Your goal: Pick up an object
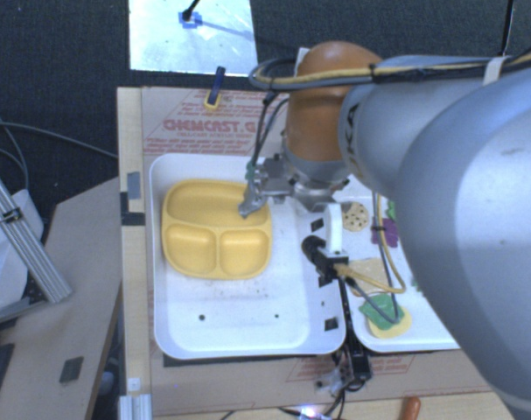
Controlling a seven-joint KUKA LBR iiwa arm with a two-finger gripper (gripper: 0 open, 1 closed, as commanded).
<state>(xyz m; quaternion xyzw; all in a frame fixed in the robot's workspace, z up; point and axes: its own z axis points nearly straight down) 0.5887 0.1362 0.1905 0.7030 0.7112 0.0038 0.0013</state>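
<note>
arm: smooth grey shell | orange wrist band | yellow-black cables

Smooth matt yellow plastic divided plate, glossy white plastic bin, printed brown cardboard at twelve o'clock, smooth grey arm casing, glossy orange band

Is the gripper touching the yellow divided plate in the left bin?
Cannot tell. In the camera view the gripper overlaps the upper right rim of the yellow divided plate, but the slanted angle shows neither contact nor gap plainly.
</note>
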